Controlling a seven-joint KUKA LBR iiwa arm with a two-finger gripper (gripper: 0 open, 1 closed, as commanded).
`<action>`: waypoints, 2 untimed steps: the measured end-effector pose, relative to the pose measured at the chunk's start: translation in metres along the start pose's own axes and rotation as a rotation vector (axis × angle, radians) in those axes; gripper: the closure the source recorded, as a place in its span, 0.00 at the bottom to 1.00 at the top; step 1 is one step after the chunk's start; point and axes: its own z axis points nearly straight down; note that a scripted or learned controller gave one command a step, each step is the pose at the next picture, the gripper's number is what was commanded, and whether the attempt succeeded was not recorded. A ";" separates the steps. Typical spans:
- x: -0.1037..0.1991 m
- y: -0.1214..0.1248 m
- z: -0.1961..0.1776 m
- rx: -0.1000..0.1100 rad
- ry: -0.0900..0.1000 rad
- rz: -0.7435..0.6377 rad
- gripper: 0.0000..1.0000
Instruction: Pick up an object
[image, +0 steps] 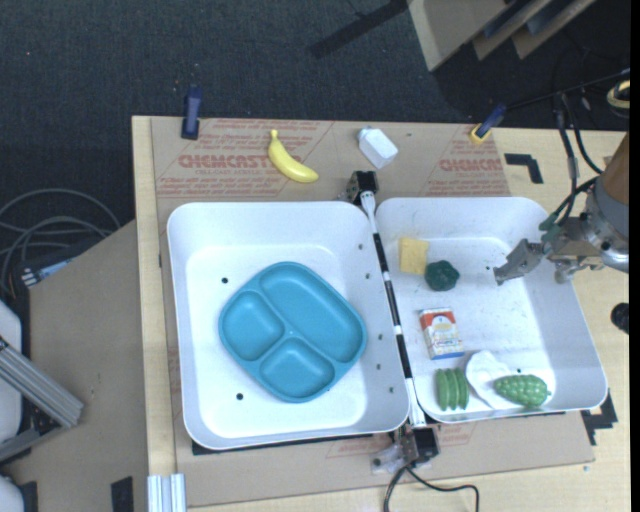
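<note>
Nothing is lifted yet: the gripper (512, 263) hovers at about 3 o'clock over the right bin (560, 330), and whether its jaws are open or closed I cannot tell. The nearest candidate, a dark green object (441, 275), lies on the bin floor toward 9 o'clock of it, untouched, so the whole grasp is left.

The light is bright and even, and the white bins (300, 215) look very bright. Shadows are soft and small. The picture is a little fuzzy, more so at the right edge.
</note>
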 end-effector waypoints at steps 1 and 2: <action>0.054 0.034 0.081 0.003 0.002 -0.001 0.00; 0.072 0.010 0.143 0.002 0.001 0.001 0.00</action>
